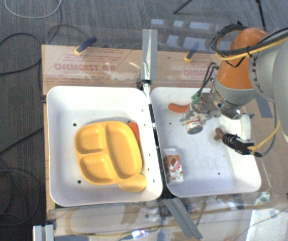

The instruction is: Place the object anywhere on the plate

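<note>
A yellow plate [107, 151] with three compartments lies in the left bin [63, 104]. In the right bin [234, 177], my gripper [193, 120] hangs low over the upper left part of the floor. A red-orange elongated object [177, 107] lies just to the upper left of the gripper, close to it but not visibly held. Near the front left of the right bin lies a small brown-and-white packet [173, 166]. A small brown piece [218, 132] sits to the right of the gripper.
An orange object [134, 131] is wedged between the plate's right edge and the left bin's wall. A yellow lump [133, 184] lies at the plate's lower right corner. The metal divider [154, 129] runs between the bins.
</note>
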Robot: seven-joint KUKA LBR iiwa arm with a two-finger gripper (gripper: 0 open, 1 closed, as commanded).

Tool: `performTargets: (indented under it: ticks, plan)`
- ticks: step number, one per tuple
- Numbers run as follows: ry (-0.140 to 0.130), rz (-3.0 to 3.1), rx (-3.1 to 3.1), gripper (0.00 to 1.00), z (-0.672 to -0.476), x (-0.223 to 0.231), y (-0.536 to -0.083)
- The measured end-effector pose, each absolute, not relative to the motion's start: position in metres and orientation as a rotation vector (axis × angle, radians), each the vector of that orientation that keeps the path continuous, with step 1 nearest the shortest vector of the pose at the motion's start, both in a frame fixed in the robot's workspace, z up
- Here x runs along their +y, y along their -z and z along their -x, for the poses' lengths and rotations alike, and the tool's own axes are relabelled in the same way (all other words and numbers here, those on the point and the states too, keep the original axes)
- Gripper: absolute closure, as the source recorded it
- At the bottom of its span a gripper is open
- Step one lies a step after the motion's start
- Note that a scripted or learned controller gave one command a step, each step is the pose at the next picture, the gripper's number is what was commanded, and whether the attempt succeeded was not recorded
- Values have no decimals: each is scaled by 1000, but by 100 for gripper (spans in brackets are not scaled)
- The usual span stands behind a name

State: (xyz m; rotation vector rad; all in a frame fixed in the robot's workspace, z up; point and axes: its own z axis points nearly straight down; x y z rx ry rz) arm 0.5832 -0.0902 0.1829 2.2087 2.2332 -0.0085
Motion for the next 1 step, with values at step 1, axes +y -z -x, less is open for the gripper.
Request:
performTargets:
  ticks: [1]
  plan:
    - [4, -2202, 2243, 100, -605, -22, -185]
